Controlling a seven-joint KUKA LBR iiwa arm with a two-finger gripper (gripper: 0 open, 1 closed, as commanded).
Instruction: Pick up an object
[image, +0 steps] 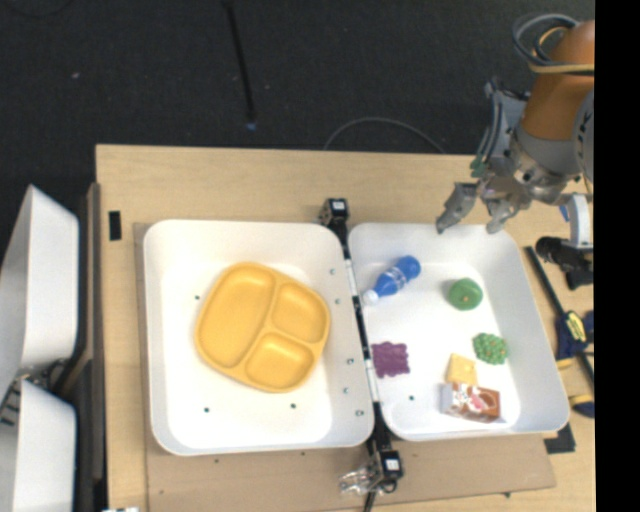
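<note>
Overhead, end effector (473, 215) hovers at right bin (535, 330) far rim, fingers spread.

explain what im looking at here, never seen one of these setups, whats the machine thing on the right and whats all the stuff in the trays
You are looking down at a slant from a single camera fixed above a wooden bench. The grey and orange thing at the upper right is a robot arm. At its end is a two-finger gripper, its "hand". The fingers are spread open above the far edge of the right bin, with nothing between them.

Two shallow white bins sit side by side. The left bin holds a yellow divided plate with three compartments. The right bin holds small items, each lying apart except the last two, which touch: a blue bottle, a green round object, a purple piece, a green bumpy piece, a yellow block and a red and white packet.

The robot's job is to pick one up.
</note>
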